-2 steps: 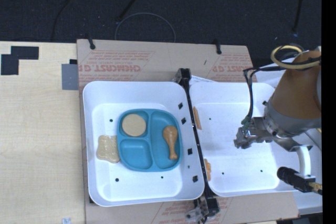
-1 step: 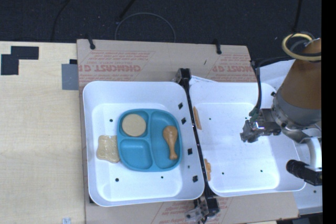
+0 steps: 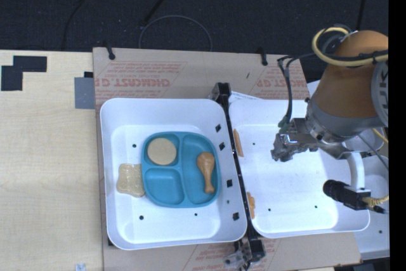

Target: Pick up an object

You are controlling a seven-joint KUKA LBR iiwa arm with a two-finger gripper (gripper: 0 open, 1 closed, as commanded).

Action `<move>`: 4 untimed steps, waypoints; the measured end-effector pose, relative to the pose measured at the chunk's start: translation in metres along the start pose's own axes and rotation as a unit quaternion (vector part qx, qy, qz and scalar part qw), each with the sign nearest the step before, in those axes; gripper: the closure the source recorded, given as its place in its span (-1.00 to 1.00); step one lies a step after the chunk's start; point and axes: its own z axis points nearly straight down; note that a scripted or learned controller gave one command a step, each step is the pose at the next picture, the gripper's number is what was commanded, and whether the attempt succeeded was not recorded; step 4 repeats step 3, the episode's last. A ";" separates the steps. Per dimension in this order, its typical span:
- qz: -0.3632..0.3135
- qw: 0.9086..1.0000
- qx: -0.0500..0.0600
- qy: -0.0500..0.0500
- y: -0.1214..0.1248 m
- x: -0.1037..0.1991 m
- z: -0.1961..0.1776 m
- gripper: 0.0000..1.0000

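Observation:
In the left bin (image 3: pixel 120 225) lies a blue divided tray (image 3: pixel 168 187). A round tan patty (image 3: pixel 161 151) rests in the tray's upper left compartment and a toy drumstick (image 3: pixel 207 171) in its right one. A pale bread-like piece (image 3: pixel 130 180) sits on the bin floor against the tray's left edge. My gripper (image 3: pixel 283 150) hangs over the right bin (image 3: pixel 285 212), near its upper middle, with nothing seen in it.
Two small orange pieces lie along the divider between the bins, one (image 3: pixel 237 141) near the top and one (image 3: pixel 251 204) near the bottom. The bins rest on a cardboard sheet (image 3: pixel 165 76) on the wooden bench.

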 end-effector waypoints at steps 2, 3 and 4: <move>0.000 1.000 0.000 0.000 0.037 0.086 0.015 1.00; 0.000 1.000 0.001 0.000 0.059 0.136 0.027 1.00; 0.000 1.000 0.001 0.000 0.059 0.136 0.027 1.00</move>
